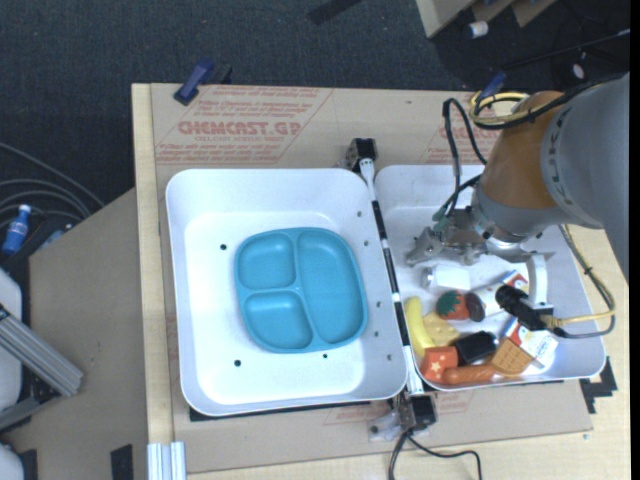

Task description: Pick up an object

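Meanwhile, the gripper [447, 251] hangs low in the right bin [400, 190] — whether it grips anything, I cannot tell. Just below it a yellow banana [417, 324] lies lengthwise, pointing away from the camera — beside the toy pile [480, 343].

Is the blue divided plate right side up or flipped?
Right side up: the blue plate in the left bin shows its three hollow compartments facing the camera.
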Tool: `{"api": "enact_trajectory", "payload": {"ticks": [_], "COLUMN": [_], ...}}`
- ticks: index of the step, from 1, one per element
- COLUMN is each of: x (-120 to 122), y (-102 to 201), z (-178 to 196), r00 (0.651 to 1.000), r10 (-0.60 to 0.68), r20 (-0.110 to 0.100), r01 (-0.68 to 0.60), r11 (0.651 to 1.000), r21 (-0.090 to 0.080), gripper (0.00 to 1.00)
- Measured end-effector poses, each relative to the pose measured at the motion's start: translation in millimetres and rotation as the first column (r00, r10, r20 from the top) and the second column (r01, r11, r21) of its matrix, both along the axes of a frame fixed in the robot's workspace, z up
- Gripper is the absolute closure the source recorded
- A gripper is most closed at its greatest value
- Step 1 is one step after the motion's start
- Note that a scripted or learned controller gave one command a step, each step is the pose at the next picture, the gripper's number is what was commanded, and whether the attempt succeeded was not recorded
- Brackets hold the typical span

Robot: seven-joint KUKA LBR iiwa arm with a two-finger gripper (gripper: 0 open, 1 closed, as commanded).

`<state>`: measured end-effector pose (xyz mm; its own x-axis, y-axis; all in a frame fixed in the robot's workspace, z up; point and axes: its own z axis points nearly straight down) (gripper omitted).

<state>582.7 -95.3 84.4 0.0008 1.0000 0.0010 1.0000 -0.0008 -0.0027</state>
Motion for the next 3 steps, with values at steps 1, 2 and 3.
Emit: {"api": "enact_trajectory", "payload": {"ticks": [1,2,3], "x": [69,13,-56], "y": [2,3,-6], "z": [1,0,0], "r00": [1.000,1.000,1.000], "r10": [0.002,0.001,0.000], "r20": [0.004,0.000,0.000], "r01": [-0.002,-0.001,0.000], "r11": [1.000,1.000,1.000], "r21": [-0.001,0.000,0.000], "gripper": [0.00,0.00,0.00]}}
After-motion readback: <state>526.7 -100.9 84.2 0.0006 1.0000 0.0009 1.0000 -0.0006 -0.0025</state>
